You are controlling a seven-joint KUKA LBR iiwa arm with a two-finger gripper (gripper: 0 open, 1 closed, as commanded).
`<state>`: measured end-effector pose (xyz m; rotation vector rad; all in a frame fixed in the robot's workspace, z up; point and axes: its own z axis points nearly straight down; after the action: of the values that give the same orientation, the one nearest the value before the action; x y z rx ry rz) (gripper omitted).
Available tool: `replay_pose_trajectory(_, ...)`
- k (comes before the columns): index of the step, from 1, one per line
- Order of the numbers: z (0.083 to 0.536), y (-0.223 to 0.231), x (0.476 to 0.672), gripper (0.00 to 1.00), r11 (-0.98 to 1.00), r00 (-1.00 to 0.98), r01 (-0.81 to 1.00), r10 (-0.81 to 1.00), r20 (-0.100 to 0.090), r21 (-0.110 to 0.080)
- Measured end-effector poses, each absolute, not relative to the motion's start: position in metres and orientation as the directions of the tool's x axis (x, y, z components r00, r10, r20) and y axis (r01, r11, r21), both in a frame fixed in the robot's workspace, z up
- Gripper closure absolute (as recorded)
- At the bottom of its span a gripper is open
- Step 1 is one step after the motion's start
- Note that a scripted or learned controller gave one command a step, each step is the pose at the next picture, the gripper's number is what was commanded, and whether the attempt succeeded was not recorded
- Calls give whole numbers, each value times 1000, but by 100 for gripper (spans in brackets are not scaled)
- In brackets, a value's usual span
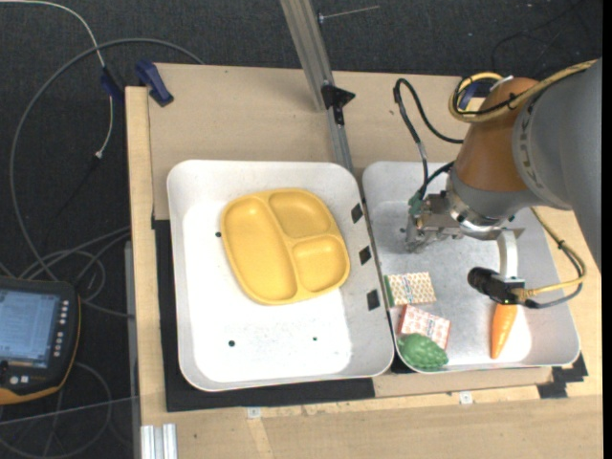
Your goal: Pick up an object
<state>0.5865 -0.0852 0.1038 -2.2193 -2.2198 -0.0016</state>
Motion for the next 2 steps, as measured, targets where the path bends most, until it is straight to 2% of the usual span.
replay_pose_trajectory(1,160,-90,597,100,1,-1,1000,1000,-1,7)
replay_pose_trajectory(2,204,-92,600,100,1,-1,1000,1000,-1,6)
